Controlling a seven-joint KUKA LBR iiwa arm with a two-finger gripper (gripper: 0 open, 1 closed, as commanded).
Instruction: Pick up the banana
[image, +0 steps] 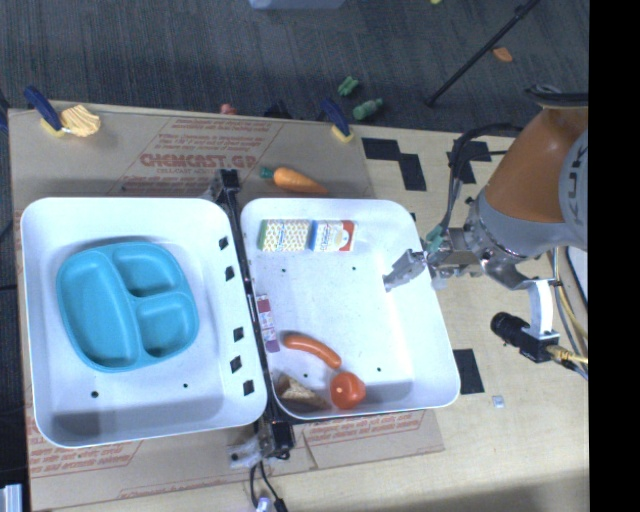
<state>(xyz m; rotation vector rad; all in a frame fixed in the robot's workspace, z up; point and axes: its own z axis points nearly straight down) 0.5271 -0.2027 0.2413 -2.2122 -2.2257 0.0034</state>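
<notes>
Gripper (405, 270) above the right bin's (432, 352) far-right rim; open or closed cannot be told | banana (298, 393), probably the tan piece in that bin's near corner, beside the tomato (347, 390) | descend centred, clear of tomato and bin wall.

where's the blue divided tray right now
In the camera view, the blue divided tray lies flat in the left white bin, toward its left side.

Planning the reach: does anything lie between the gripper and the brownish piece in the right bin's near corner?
Yes. The orange sausage and the red tomato lie close against the brownish piece on the side facing the gripper.
</notes>
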